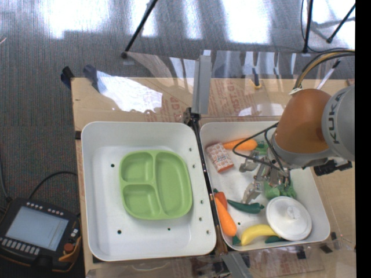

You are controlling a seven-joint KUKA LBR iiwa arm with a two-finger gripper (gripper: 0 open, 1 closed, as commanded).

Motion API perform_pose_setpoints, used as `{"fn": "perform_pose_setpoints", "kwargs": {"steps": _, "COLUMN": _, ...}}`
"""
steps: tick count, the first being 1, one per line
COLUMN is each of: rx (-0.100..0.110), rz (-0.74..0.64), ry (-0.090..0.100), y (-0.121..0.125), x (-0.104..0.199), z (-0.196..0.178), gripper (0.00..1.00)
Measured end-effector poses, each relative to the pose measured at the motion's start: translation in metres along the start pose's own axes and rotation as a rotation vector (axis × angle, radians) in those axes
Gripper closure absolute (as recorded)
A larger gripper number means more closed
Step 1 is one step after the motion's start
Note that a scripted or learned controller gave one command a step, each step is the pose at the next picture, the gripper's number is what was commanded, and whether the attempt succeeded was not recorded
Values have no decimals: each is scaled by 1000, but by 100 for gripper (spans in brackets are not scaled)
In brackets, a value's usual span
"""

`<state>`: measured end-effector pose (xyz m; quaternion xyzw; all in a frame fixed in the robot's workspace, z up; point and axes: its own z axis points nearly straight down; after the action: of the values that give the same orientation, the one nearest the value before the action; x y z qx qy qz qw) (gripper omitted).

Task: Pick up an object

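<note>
End effector (255,185) low in right bin (322,210), fingers spread, nothing held. Green pepper (246,206) directly beneath, orange carrot (225,213) just left. Reach step; next, drop, close on pepper.

Two white bins (98,155), one green plate (155,184), two carrots (225,214), one banana (258,233), one white lid (288,218).
</note>
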<state>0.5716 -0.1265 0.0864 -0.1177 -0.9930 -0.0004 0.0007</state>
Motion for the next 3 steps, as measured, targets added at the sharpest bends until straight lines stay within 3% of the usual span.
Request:
{"fn": "perform_pose_setpoints", "kwargs": {"steps": 1, "rx": -1, "rz": -34, "ry": -2, "y": 40, "x": -51, "z": 0, "gripper": 0}}
{"fn": "perform_pose_setpoints", "kwargs": {"steps": 2, "rx": 1, "rz": -77, "ry": -12, "y": -34, "x": -75, "z": -83, "gripper": 0}}
{"fn": "perform_pose_setpoints", "kwargs": {"steps": 3, "rx": -1, "rz": -98, "ry": 9, "y": -32, "x": -63, "z": 4, "gripper": 0}}
